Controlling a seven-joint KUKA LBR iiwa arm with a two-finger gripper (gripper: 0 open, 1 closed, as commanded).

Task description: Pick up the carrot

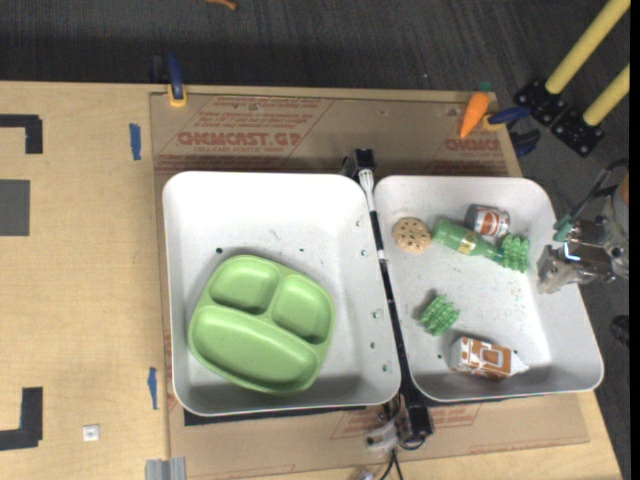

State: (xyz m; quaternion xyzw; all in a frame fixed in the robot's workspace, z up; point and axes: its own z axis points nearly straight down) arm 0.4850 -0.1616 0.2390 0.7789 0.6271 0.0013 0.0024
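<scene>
My gripper is hovering at the right bin's three o'clock rim; I cannot tell how it is set. The carrot is lying outside the bins on the table, at about twelve o'clock from the right bin, near a blue clamp.

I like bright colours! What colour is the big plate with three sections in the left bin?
Light green plate, in the camera view.
</scene>
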